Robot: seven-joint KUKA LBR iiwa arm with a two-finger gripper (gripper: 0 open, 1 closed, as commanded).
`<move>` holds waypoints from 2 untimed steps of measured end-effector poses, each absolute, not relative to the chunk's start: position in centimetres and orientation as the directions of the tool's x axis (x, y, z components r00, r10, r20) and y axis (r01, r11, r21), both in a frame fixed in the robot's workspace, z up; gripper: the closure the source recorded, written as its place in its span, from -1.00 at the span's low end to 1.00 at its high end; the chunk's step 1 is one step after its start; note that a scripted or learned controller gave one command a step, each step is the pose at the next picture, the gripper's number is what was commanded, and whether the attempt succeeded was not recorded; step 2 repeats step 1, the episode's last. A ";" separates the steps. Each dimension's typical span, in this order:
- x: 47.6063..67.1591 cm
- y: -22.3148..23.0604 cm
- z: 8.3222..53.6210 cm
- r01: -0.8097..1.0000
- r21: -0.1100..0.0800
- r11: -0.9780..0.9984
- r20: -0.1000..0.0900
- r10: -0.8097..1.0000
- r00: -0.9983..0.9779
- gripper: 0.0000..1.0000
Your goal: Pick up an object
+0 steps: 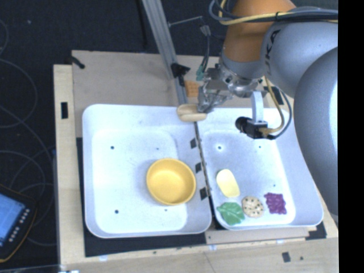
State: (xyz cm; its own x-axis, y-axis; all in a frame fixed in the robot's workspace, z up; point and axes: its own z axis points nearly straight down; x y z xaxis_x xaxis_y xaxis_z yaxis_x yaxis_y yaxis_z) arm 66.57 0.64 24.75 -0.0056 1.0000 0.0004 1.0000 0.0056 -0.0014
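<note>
My gripper [205, 103] hangs over the back rim where the two bins meet. A tan, elongated piece [191, 114] lies right below and to the left of its tip, at the back edge of the bins; whether it is gripped is unclear. The right bin [296, 152] holds a pale yellow oval [227, 182], a green leaf-shaped piece [230, 212], a speckled cookie [252, 206] and a purple grape bunch [276, 202], all near its front. A yellow bowl [170, 181] sits upright in the left bin [108, 152].
A slanted metal rail [159, 33] rises behind the bins, just left of the gripper. A black cable part [253, 127] hangs from the wrist over the back of the right bin. The arm's big grey body covers the right side.
</note>
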 end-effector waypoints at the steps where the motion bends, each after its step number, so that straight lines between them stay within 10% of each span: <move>1: 66.1 5.7 25.6 1.000 0.002 0.008 0.002 1.000 -0.008 1.00; 2: 66.1 5.7 25.6 1.000 0.002 0.008 0.002 1.000 -0.008 1.00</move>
